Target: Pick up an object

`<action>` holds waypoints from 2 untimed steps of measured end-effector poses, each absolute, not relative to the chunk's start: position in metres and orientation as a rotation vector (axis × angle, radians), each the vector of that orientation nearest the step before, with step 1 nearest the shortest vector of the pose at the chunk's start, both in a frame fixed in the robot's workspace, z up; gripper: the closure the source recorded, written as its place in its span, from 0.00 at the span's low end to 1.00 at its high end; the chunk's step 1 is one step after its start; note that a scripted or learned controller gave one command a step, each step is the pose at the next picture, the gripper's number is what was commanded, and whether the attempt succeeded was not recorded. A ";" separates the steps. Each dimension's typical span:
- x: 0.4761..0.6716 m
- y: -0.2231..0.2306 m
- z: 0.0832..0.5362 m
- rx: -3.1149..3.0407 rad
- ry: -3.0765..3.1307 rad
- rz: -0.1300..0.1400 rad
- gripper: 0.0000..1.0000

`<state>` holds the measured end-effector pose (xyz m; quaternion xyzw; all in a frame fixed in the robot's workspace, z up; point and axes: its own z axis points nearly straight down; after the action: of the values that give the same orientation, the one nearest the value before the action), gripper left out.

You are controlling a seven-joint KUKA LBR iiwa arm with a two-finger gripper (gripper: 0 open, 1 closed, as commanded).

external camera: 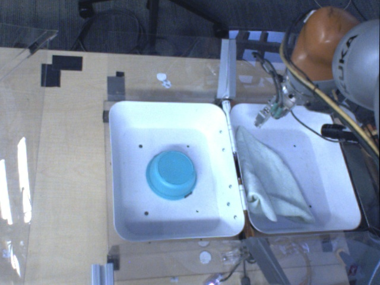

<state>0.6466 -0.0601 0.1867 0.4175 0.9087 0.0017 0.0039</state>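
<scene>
- My gripper hangs over the far corner of the right bin, near the divider between the two bins; it is too small and blurred here for me to tell how it stands — apart or together — and I see nothing carried in it.
- Two candidates lie on offer. A white cloth sprawls along the left wall of the right bin, running from just below my gripper toward the near corner, rumpled and bunched at its near end.
- A blue bowl sits mouth down, as far as I can judge, near the middle of the left bin, well apart from my gripper.
- I judge the step to be the approach: nothing is lifted yet, and I am poised above the bin rather than down in it.
- The cloth is the nearer target — the next move calls for a short shift toward its upper end and a straight descent onto a fold, pinching a ridge rather than flat fabric.
- The risk, I think, is closing on thin cloth against the bin floor and coming up with nothing.
</scene>
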 end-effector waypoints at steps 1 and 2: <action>0.638 -0.090 0.108 1.261 2.874 0.001 1.00; 0.667 -0.056 0.198 1.219 2.886 0.005 1.00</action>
<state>0.6665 -0.0556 0.1984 0.3891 0.9212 0.0015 0.0041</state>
